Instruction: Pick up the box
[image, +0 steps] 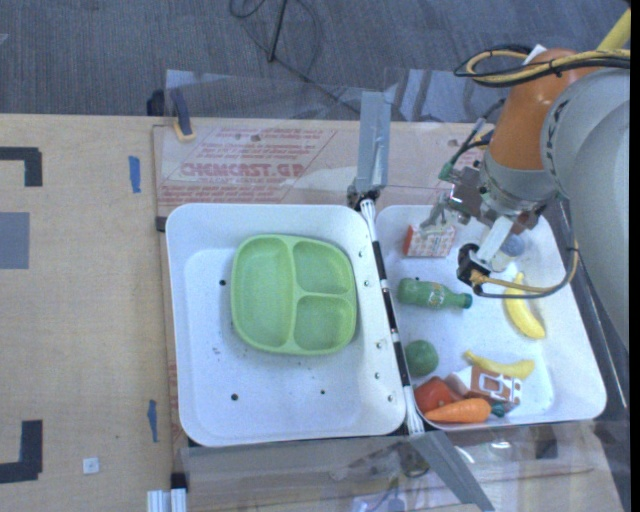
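From the overhead camera, the box (429, 241) lies in the far left part of my right bin (588, 352), a small red and white carton tipped on its side near the divider between the bins. My claw (447, 213) hangs just above and to the right of it, close to its upper edge, but I see nothing of the box between my fingers. Whether my fingers stand apart or together I cannot tell; the wrist hardware hides them from this angle.

My arm (585, 120) comes in from the right, the orange band bent over the far right corner of the bin, the grey wrist angled down and leftward toward the box. A white part with a black cable loop hangs off my wrist over the middle of the bin.

Nearer than the box lies a green bottle (432, 294) on its side, then a green round fruit (421, 355), a carrot (461, 410) and a tomato (433, 392) at the near edge, with two bananas (524, 314) to the right.

The left bin (200, 380) carries a green divided plate (294, 295).
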